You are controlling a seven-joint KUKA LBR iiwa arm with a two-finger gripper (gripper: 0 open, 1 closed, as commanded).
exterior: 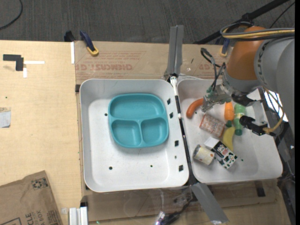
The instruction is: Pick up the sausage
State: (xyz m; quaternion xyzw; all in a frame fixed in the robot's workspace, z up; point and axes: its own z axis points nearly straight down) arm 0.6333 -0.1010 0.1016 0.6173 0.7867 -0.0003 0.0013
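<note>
Left bin [89,139] holds a divided plate [138,120]. Right bin [262,165] holds sausage [193,107] at its left, tool [211,101] just right of it, packet [211,124] below.

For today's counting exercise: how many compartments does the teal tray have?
3. The teal tray sits in the left bin: one wide compartment across the far side, two smaller ones side by side nearer the camera.

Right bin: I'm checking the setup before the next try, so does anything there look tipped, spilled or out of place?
Nothing looks spilled or damaged. The right bin holds a loose clutter of small items. One small can lies on its side near the front. The orange sausage rests tilted beside the gripper. The teal tray sits slightly skewed in the left bin.
</note>
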